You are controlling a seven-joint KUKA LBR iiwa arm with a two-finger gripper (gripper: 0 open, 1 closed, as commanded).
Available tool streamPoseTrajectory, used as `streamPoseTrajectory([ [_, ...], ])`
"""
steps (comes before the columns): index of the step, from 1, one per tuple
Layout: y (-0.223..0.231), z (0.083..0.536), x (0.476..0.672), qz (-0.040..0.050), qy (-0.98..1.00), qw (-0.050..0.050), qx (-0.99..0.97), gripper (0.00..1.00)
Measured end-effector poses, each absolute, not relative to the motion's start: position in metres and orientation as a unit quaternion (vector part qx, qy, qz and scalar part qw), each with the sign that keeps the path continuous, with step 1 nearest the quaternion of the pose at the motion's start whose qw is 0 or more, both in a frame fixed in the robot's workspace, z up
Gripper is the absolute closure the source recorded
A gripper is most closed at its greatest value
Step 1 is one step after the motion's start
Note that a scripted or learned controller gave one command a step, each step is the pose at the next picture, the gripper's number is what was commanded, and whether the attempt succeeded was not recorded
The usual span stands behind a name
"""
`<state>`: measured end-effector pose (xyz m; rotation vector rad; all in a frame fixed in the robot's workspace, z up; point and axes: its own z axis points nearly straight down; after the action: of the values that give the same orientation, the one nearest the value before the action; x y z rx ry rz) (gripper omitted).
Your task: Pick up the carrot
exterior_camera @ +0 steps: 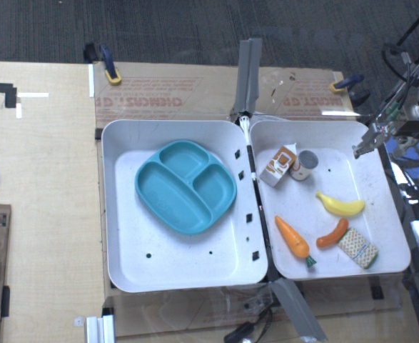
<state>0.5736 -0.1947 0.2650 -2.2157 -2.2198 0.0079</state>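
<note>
Carrot (293, 237) is lying in the right bin (380, 191), near-left part of its floor, tilted with the green stem end pointing toward the near edge. It looks orange, tapered and smooth, probably a plastic toy. It is sitting apart from its neighbours: sausage (332, 234) just to its right, banana (341, 205) farther right, sponge (357, 249) near the right wall, carton (279, 166) and can (306, 164) at the far side. That free space should be leaving room for a grasp from above. Blue divided plate (186, 186) is occupying the left bin (116, 191). Gripper (370, 140) is hovering over the right bin's far-right rim, carrying nothing; its opening cannot be told.
</note>
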Motion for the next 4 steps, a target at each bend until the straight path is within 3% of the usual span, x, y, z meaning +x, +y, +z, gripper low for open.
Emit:
streamPoseTrajectory([
  [1, -0.115, 0.116, 0.595, 0.0018, -0.687, 0.002, -0.727, 0.00],
  [2, -0.121, 0.088, 0.527, 0.0021, -0.704, 0.003, -0.710, 0.00],
  [3, -0.103, 0.092, 0.485, -0.0002, -0.854, -0.004, -0.520, 0.00],
  [4, -0.103, 0.089, 0.479, 0.0004, -0.889, 0.001, -0.458, 0.00],
])
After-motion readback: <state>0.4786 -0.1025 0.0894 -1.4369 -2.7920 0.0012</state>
